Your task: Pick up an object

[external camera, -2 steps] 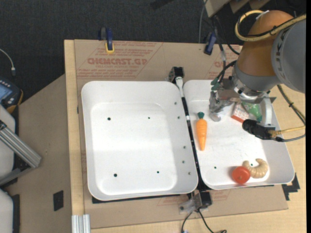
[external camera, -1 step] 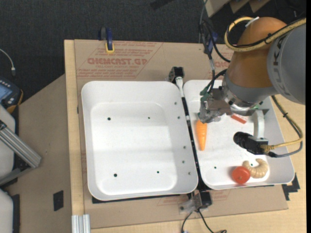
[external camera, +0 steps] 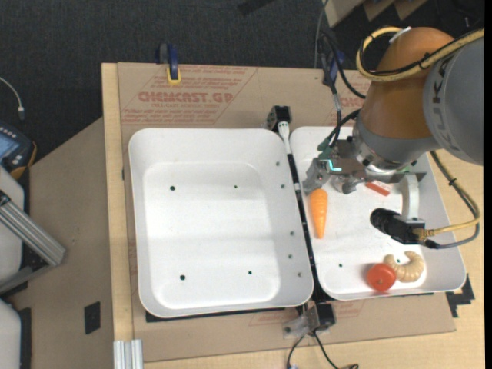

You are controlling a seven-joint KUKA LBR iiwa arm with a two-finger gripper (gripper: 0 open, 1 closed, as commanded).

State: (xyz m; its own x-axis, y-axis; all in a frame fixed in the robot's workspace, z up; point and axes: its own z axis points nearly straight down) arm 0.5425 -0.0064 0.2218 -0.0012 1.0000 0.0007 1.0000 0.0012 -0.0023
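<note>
Though gripper state unclear, orange tapered carrot just below it, right bin.

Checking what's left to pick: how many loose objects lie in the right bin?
3: a carrot near the divider, a red tomato and a beige shrimp-like piece at the near edge. The arm may hide more.

Both bins white; carrot orange; round item red; curved piece cream; arm grey, orange band
</note>
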